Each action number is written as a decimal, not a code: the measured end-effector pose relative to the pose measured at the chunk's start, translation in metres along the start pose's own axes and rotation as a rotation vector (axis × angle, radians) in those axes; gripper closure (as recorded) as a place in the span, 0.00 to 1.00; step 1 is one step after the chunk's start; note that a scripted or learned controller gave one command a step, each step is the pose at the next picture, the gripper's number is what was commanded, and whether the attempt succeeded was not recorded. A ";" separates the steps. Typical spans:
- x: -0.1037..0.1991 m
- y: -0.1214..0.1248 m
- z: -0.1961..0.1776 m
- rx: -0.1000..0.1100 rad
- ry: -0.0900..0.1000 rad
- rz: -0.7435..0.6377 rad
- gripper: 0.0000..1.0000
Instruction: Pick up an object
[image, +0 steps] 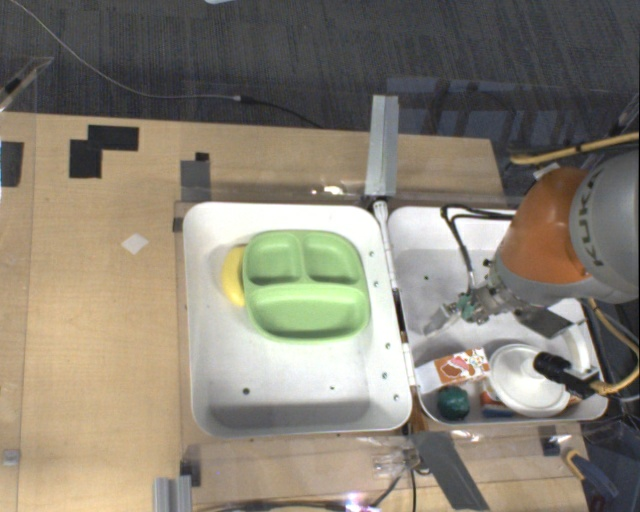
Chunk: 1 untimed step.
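My gripper (468, 306) hangs low over the middle of the right bin (425, 265), under the orange-banded wrist. Nothing shows between its tips. Below it, along the bin's front edge, lie a red and white packet (462, 367), a dark green ball (454, 402) and a white bowl (524, 382). A small orange and blue item (490, 400) sits between the ball and the bowl. The packet is the nearest of these to the gripper, a short way toward the front.
The left bin (290, 385) holds a green divided plate (303, 282) with a yellow object (231, 276) poking out from under its left edge. A metal divider post (380, 150) stands between the bins at the back.
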<state>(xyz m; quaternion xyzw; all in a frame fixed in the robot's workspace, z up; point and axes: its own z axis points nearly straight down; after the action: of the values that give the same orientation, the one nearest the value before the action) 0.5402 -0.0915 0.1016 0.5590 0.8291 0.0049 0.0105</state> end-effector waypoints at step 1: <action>-0.006 0.018 0.013 0.011 0.007 -0.023 0.00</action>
<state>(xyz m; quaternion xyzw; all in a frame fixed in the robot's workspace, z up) 0.5595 -0.0904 0.0886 0.5495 0.8355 0.0023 0.0046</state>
